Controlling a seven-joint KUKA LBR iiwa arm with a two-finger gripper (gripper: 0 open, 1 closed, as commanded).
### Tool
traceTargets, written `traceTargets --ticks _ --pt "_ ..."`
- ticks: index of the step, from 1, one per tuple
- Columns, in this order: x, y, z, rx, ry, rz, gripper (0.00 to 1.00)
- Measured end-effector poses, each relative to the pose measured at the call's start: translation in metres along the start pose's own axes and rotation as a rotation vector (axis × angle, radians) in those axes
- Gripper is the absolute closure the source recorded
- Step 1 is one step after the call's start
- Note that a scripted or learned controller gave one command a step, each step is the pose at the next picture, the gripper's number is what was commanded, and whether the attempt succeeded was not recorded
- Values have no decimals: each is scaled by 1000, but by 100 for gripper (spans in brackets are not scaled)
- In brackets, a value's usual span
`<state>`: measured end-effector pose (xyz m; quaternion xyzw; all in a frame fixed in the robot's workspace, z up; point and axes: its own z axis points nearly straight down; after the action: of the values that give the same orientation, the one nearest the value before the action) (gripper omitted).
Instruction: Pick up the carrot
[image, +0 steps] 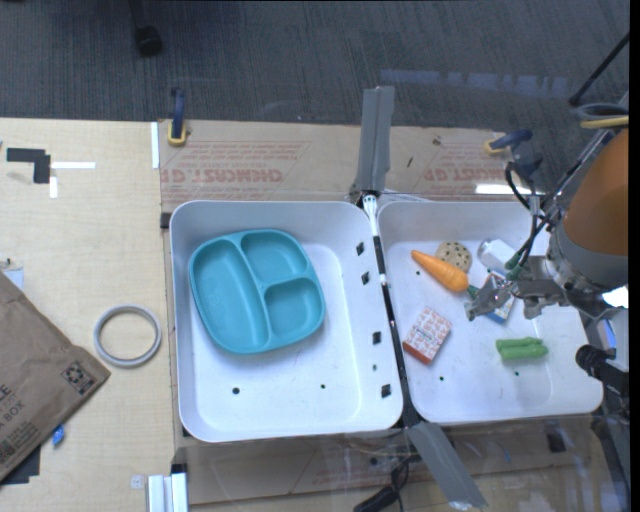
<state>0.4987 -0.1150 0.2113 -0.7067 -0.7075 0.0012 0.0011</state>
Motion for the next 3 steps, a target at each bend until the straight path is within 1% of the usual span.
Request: traceTargets --ticks 1,2,3 --pt "6 50 110 -2 0 -12 0" --pt "-9 94 114 -14 -2 -7 0" --pt "2 156 119 -4 -2 11 0"
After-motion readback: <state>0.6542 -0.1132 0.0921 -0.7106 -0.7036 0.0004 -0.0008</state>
